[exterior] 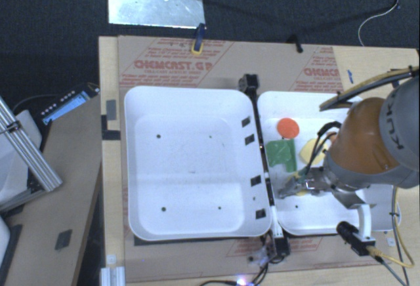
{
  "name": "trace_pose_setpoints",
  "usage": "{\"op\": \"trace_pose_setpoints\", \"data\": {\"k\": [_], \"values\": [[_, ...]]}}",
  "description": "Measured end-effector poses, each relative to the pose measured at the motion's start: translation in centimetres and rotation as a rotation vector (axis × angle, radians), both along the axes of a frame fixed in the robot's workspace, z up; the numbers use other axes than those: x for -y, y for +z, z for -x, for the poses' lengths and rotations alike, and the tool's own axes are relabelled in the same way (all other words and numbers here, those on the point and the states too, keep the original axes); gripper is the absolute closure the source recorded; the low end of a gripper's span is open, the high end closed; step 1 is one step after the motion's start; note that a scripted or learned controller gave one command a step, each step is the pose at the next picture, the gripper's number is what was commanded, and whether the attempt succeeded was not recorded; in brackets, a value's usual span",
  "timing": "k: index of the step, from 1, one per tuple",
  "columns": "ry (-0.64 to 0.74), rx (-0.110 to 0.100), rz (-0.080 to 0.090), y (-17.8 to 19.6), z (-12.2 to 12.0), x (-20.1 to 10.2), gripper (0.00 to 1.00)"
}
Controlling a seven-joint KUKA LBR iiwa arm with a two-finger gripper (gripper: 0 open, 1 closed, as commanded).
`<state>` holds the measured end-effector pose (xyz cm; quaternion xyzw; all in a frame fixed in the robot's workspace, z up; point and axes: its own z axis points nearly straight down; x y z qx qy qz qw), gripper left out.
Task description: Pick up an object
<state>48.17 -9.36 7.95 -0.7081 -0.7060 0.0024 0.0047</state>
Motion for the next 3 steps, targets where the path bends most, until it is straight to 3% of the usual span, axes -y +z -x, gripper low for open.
{"op": "trace_pose_setpoints", "data": {"k": [1,2,3], "values": [[0.004,0.014,0.003,1.6,-0.6,0.0,1.0],[0.017,0.021,-0.001,11.0,-0.7,-10.1,1.0],[0.011,0.014,0.002,10.5,-4.1,-13.3,1.0]]}}
